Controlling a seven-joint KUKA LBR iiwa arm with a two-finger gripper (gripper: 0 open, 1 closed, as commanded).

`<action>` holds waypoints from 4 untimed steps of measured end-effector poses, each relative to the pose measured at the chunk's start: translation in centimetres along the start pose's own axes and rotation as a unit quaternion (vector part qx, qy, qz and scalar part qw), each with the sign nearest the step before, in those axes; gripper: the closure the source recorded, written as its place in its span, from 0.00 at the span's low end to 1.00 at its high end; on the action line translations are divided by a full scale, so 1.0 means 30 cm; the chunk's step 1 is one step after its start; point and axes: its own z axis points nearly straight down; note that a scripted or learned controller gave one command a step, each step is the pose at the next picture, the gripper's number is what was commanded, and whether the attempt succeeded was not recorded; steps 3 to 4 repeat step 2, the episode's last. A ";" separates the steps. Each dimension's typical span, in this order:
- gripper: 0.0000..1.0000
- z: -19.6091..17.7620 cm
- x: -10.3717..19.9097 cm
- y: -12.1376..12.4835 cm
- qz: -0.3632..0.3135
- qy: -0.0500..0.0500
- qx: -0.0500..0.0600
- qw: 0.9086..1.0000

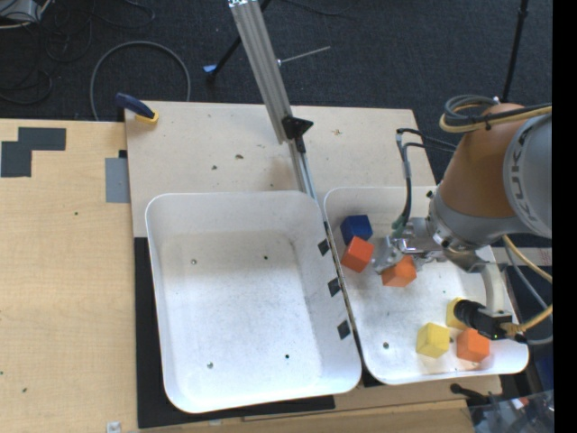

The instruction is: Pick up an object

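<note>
— How much of the grey robot arm with the orange band shows?
— Not all. The right edge cuts it off, and it covers the far right corner of the right-hand shallow white plastic bin.
— And the small blue cube?
— Its near side is hidden behind the orange cube in front of it. A second orange block has its top covered by the wrist hardware.
— That small yellow piece near the bin's right side?
— Only a sliver shows, so its shape can't be told.
— The pale wooden worktop?
— Cut off at the left edge, like the dark cables on the floor at top left.
</note>
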 end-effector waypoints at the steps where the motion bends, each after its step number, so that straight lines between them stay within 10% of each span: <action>1: 1.00 0.016 0.192 0.002 0.000 0.001 0.005 1.000; 2: 1.00 0.016 0.387 -0.022 0.000 0.001 0.007 1.000; 4: 1.00 0.016 0.387 -0.022 0.000 0.001 0.007 1.000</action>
